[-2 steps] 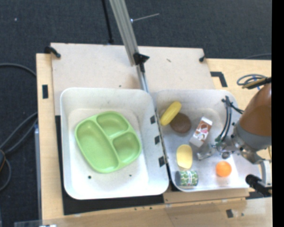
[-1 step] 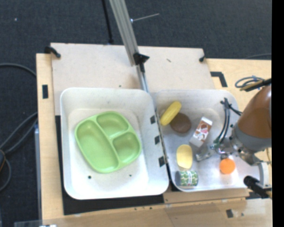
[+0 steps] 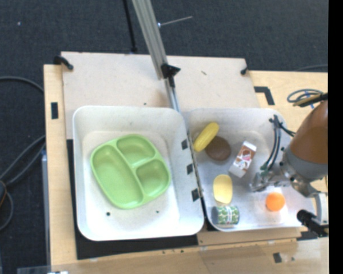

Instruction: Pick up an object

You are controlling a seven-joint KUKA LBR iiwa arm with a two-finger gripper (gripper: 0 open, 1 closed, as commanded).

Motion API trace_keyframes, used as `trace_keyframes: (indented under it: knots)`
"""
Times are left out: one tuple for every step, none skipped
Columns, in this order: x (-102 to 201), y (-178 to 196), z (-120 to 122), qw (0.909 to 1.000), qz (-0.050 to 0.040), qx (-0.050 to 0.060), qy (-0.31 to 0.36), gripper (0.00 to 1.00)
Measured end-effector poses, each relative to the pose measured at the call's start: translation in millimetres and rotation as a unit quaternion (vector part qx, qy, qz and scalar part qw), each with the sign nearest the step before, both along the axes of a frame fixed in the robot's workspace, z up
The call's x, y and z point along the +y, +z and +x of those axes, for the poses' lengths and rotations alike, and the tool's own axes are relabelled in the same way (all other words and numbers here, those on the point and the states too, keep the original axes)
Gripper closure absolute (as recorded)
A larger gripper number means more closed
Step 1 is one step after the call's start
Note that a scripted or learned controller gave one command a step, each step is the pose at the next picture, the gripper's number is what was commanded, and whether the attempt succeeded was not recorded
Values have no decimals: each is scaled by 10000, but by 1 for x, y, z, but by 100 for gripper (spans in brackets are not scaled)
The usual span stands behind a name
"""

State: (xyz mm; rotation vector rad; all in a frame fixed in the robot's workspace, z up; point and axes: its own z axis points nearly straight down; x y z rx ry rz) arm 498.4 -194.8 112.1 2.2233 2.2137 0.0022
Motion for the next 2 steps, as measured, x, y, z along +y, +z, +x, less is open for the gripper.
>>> trace_keyframes:
  knots:
    - [-5,61,2,10000,-3,1,35,100]
    - [-5,125,7,10000,-10,-28,41,100]
